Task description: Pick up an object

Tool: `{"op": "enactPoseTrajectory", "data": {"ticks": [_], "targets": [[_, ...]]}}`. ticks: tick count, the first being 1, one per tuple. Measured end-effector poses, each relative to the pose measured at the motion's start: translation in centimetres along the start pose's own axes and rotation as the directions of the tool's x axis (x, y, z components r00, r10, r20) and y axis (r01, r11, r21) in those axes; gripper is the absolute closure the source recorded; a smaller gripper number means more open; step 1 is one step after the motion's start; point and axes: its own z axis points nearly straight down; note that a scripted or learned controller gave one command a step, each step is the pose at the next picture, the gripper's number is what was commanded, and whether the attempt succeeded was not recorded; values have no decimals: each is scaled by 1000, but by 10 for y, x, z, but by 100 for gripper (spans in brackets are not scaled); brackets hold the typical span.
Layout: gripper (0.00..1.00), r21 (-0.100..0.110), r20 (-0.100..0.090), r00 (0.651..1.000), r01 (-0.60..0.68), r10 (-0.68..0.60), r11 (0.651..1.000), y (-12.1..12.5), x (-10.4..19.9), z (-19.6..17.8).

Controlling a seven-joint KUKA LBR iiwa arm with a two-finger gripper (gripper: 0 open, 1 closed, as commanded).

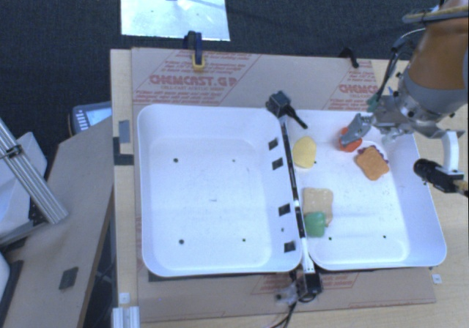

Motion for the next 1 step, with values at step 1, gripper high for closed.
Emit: {"op": "enactPoseTrajectory", "data": {"ticks": [1], "targets": [[100,-4,0,1000,2,-2,1000,1,0,-11]]}}
